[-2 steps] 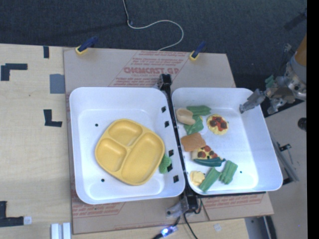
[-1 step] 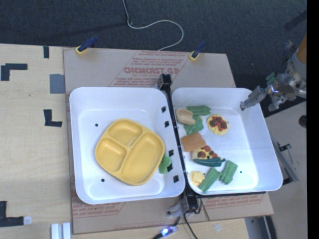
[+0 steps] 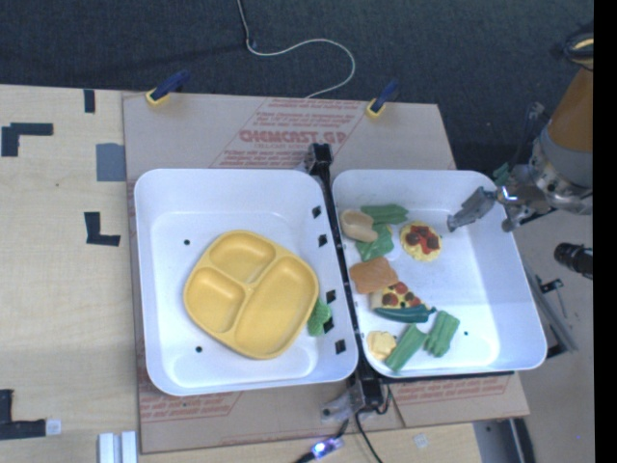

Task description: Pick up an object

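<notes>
While reaching in from the right, hangs over the right bin's (image 3: 501, 287) far right edge: grey arm (image 3: 569, 133), wrist tilted, gripper (image 3: 487, 205) fingers spread, nothing between. Toy foods (image 3: 395, 283) cluster along that bin's left side; yellow plate (image 3: 253, 292) fills left bin (image 3: 164, 258).

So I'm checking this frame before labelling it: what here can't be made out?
- Grey two-finger tool, camera view: small and slanted over the right white bin, so whether it is open or shut is unclear.
- Small green piece beside the yellow divided plate in the left white bin: too small to identify.
- Pile of toy food: pieces overlap, hiding lower ones.
- Grey arm with orange band: cut off by the right edge.
</notes>
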`<control>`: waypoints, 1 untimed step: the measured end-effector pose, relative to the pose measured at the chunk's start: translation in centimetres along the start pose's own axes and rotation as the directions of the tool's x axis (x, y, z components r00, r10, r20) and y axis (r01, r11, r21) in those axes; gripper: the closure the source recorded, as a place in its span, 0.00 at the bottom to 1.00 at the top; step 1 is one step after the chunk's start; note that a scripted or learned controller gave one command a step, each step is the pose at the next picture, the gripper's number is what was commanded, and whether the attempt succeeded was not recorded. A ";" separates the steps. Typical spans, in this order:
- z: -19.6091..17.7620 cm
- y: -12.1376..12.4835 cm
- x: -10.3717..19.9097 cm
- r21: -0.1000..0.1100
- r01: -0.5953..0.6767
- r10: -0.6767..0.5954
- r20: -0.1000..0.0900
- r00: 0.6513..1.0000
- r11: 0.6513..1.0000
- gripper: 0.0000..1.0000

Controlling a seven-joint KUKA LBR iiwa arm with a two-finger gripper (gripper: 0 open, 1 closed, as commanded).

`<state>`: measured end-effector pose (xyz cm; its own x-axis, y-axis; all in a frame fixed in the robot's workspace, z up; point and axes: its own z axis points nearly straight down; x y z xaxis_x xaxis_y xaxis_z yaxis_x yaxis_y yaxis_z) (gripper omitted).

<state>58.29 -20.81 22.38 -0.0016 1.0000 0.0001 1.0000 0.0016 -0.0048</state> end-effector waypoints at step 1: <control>4.7 0.6 -0.3 0.000 0.000 0.000 0.000 1.000 1.000 0.00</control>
<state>58.87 -21.07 17.72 -0.0018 1.0000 -0.0003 1.0000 0.0018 -0.0049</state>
